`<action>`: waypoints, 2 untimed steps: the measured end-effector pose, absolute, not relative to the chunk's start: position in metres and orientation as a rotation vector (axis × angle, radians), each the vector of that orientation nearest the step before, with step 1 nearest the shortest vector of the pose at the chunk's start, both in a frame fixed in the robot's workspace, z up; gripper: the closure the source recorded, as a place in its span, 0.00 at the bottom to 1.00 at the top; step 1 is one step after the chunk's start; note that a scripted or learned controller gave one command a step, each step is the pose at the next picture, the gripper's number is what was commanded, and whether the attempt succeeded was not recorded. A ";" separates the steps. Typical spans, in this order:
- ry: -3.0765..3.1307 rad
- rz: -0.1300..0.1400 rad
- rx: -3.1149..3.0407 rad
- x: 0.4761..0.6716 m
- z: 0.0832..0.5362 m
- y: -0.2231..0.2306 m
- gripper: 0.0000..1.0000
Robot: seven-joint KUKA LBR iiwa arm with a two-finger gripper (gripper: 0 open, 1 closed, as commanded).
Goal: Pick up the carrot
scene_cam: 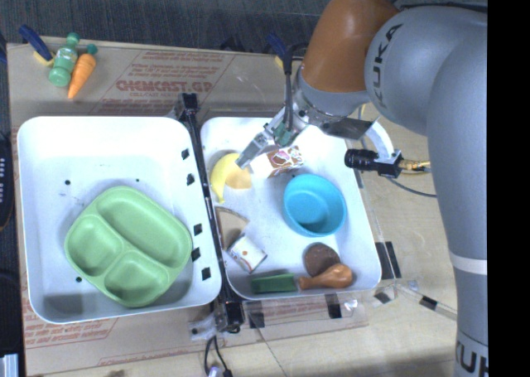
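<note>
My jaws hang over the right bin [364, 226], just above the yellow banana-like piece [225, 175]; whether they are open or closed, I cannot tell. The carrot [80, 75] lies outside both bins, on the counter [157, 81] at the far left corner, beside a green bottle [63, 65]. The left bin [33, 201] holds a green divided tray [128, 244].

Bulky grey arm [439, 85], smooth and rounded, with a glossy orange band [348, 36] above the wrist. Dark "KUKA" lettering on the grey shell. Thin black cables near the wrist. Slim metallic gripper [248, 154] with small teal parts.
</note>
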State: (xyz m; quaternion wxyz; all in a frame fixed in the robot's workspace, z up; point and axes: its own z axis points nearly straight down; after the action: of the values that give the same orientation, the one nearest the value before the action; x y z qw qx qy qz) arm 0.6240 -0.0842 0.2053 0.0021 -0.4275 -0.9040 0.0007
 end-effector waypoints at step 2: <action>-2.879 0.003 -1.265 0.625 0.143 -0.106 0.00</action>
State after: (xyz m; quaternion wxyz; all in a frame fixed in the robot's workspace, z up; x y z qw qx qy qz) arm 0.6247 -0.1056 0.1426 -0.0014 -0.4023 -0.9155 0.0009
